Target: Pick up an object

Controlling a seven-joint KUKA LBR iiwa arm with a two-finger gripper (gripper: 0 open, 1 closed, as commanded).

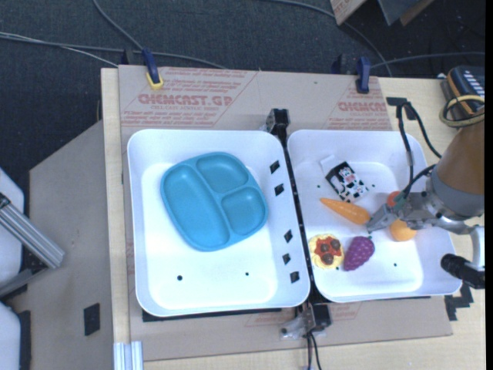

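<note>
An orange carrot (345, 210) lies flat and slanted in the right bin, its thick end just beside the gripper (383, 220) on the gripper's left. A purple bunch of grapes (358, 253) lies below and left of the gripper, touching a small round pizza toy (326, 250) farther left. A black-and-white cow-patterned piece (344, 181) rests above the carrot, and a small orange ball (401, 230) sits just right of the fingertips.

Glossy blue plastic plate (214, 200); smooth white plastic bins (146, 230); matt cardboard (185, 91).
</note>
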